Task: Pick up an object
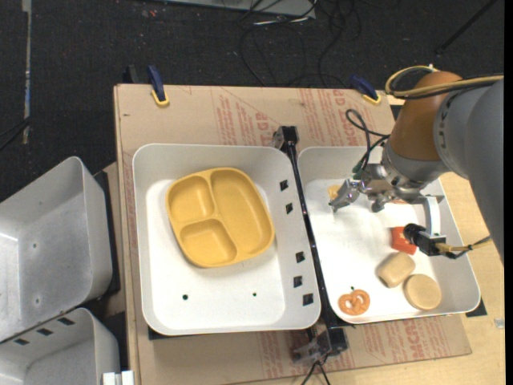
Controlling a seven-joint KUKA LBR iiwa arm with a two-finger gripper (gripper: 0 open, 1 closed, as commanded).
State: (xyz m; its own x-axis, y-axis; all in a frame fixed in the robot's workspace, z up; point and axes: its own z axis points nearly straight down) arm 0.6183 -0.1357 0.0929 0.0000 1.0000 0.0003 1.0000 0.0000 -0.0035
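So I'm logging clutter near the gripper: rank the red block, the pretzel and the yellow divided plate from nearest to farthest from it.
From the gripper:
1. Red block, right bin, toward the near right.
2. Pretzel, right bin's near edge.
3. Yellow divided plate, left bin.

To my far side sits a shallow white plastic bin (160, 295) holding a yellow divided plastic plate (218, 215). Both bins rest on a tan cardboard sheet (208, 103) clipped by blue-and-yellow clamps (158, 87).
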